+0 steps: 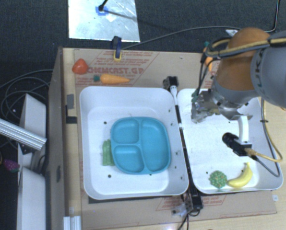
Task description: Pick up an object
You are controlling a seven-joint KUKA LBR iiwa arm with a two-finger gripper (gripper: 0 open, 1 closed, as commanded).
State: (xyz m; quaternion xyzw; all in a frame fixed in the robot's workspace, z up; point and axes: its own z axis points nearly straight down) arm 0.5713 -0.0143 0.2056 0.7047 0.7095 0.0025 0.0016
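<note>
Claw (198, 113) near right bin (200, 143) rim, banana (242, 177) well apart.

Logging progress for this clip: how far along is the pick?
Nothing looks picked yet. The banana and the green ball lie in the right bin, near its front edge. The pincer is low over that bin's back left part, apart from both. Reaching an object, grasping it and lifting it all remain.
</note>
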